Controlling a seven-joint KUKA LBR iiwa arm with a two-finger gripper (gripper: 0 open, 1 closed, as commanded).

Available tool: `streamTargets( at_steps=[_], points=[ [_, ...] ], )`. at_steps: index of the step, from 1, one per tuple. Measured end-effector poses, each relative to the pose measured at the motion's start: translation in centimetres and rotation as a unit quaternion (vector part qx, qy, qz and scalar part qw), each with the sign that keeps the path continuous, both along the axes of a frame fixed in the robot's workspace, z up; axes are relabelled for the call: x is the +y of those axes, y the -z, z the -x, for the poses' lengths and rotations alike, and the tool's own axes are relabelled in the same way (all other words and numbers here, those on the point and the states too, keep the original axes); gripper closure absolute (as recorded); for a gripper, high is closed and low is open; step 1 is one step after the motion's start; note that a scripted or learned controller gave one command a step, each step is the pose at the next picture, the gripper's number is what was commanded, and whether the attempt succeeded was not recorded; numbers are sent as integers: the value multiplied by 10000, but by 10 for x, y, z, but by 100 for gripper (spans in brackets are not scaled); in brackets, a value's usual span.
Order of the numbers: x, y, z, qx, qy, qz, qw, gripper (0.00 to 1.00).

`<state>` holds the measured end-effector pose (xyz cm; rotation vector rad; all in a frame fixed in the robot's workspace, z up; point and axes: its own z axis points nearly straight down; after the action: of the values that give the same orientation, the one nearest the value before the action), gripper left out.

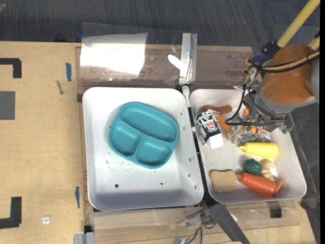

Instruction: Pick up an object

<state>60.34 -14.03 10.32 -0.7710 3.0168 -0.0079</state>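
overhead, the arm point(284, 80) hangs above the far right corner of the right bin point(299, 179), and its orange band and cables cover the claw, so whether it is apart or together cannot be told. this bin holds the pickable clutter: a black-and-white printed carton point(208, 124) near the far left edge, its lettering too small to read, with a white tag point(216, 142) just beside it; an orange piece point(217, 109) by the far edge; a yellow bottle point(260, 149) at mid-right; a dark green lump point(252, 166) touching an orange-red carrot-like toy point(258, 184) toward the near right corner; and a tan bread-like block point(224, 181) at the near edge. small crumpled wrappers point(252, 131) lie under the wrist, partly hidden. the left bin point(96, 184) carries one teal divided tray point(144, 134) with three compartments, near its centre. two bins, one tray, one of each toy. faint printing on the clear sheet point(152, 60) beyond the bins is unreadable.
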Motion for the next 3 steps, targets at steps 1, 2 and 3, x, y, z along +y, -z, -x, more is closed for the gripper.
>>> streamTargets(
  at_steps=[1,2,3],
  points=[
    [22,-168,-62,58,767,-9,9970,100],
    [22,-162,-60,107,772,-15,9970,0],
    [-1,-12,-72,-14,506,7,9987,0]
  ],
)
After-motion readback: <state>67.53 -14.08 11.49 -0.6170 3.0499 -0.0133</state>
